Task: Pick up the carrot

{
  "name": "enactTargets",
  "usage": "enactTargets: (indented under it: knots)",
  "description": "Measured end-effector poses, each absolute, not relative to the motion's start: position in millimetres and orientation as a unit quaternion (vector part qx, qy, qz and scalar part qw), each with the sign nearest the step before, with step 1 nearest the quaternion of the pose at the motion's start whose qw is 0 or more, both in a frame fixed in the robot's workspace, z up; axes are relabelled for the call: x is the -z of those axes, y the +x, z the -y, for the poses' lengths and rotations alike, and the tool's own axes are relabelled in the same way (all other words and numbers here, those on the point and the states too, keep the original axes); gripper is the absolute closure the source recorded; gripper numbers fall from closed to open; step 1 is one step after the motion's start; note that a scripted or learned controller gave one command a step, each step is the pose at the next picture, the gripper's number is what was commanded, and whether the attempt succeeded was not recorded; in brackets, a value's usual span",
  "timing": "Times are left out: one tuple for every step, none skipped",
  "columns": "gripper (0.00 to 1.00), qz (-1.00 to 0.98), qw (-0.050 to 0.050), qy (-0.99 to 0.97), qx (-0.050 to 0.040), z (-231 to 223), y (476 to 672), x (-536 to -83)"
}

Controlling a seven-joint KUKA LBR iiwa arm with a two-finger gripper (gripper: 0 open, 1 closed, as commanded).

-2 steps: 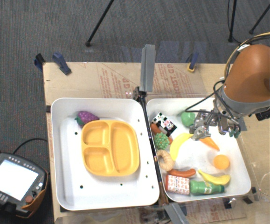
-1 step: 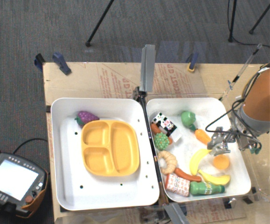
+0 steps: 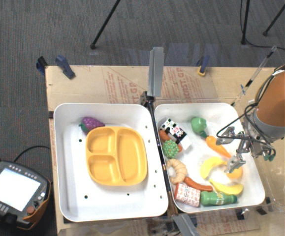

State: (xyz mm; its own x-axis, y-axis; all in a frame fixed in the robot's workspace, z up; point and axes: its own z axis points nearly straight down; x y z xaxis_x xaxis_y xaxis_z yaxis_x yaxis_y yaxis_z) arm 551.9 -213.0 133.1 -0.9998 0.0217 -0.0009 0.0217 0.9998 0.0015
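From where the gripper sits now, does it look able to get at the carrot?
Probably yes. The carrot lies uncovered in the right bin, with bare floor on its upper side, and the gripper hovers just right of and below it; the yellow banana sits close beneath.

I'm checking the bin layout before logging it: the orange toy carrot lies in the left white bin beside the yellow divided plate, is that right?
Not quite. The camera view shows the orange toy carrot in the right white bin, among the other toy foods; the yellow divided plate sits in the left white bin.

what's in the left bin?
The left bin holds a yellow divided tray and purple grapes touching the tray's far-left corner. Whatever lies beneath the tray is covered.
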Motion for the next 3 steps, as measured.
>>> enactTargets:
  knots:
    - [0.00, -1.000, -0.001, 0.021, -0.0019, 185.5, 588.1, -85.5]
    - [1.00, -1.000, 0.004, 0.019, -0.0010, 185.0, 591.0, -98.7]
    - [1.00, -0.997, 0.010, 0.081, 0.0015, 181.6, 563.5, -243.4]
